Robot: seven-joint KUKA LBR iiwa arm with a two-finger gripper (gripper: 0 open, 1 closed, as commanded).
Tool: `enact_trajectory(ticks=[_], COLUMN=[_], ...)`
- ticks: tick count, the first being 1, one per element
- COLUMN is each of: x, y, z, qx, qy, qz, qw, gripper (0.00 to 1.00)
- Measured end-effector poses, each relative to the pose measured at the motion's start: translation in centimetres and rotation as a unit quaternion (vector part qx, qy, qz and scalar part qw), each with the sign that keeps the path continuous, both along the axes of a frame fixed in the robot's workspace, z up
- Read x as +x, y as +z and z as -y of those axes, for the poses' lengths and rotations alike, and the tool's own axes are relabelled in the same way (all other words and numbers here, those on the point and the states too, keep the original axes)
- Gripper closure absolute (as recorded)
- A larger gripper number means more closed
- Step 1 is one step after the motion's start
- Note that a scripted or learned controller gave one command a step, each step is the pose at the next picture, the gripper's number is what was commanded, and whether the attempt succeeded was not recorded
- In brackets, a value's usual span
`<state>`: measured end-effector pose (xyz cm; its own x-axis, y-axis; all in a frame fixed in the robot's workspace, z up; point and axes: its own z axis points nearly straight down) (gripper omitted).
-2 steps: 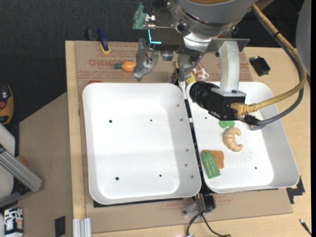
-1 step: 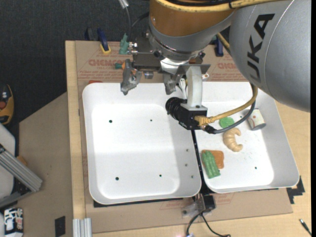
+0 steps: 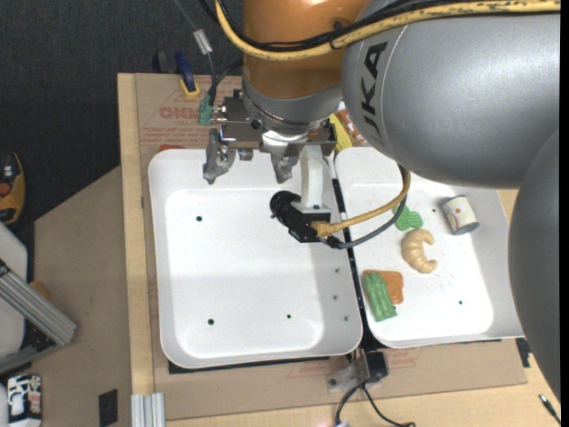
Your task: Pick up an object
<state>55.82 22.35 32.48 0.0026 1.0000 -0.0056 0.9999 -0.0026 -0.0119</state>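
Camera view, single fixed look-down. Your grey arm with the orange band hangs over the far edge of the left shallow white bin. The two-finger gripper sits just above that bin's far wall, metal fingers pointing down and spread apart with bare bin floor showing between them; nothing is pinched.

A small black clip-like piece on a tan cable lies just beside the gripper, at the seam between the bins. It looks like rig hardware rather than a pickable thing, though you cannot be sure.

The candidate objects all lie in the right shallow white bin, well apart from the fingers, toward the view's right and nearer the camera. Closest to the seam is a small green leaf-shaped piece. Past it: a tan croissant-shaped toy, long axis roughly up-down in the view; a green ridged toy strip against a small orange block, the strip running near-to-far beside the divider; a small white cylinder farthest right.

Judgement: the next move turns on a crossing of the divider, rightward and toward the camera, before any descent.

Writing: red print on the brown cardboard sheet over the worktop, starting "CHE", rest unreadable. Black letter strokes on the arm casing, cut off.
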Motion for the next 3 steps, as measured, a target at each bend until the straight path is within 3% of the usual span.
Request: enact_trajectory(ticks=[1, 2, 3], x=[7.0, 7.0, 2.7], y=[-9.3, -7.5, -11.2], z=[0.1, -0.1, 4.4], qx=[0.0006, 0.0034, 0.0013], qy=[0.000, 0.001, -0.001], qz=[0.002, 0.007, 0.001], qw=[1.0000, 1.0000, 1.0000], gripper=[0.00, 1.00, 1.00])
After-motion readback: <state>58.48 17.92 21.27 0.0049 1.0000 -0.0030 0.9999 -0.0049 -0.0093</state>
